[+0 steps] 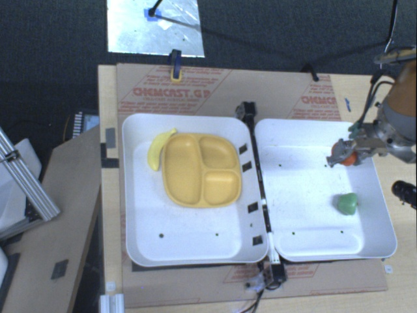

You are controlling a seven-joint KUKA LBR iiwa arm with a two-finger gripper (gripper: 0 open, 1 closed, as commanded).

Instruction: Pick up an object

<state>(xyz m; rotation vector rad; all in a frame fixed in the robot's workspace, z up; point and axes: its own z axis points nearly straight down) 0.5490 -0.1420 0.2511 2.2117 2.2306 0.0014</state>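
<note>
The tabletop [215,83] is carrying two white bins side by side: the left bin [140,233] is holding a yellow divided plate [199,171] with a banana [156,150] lying against its upper left edge, while the right bin [306,240] is holding a small green object [347,203] at lower right. The grey arm [401,119] is reaching in from the right edge of the frame, its end effector [341,154] hanging over the right bin's upper right part; something orange-red [350,160] is showing at its tip, but I cannot tell whether it is pinching that or how it is set. The green object is sitting nearest, below it, so the arm is likely needing to centre over it, descending straight before closing.
</note>
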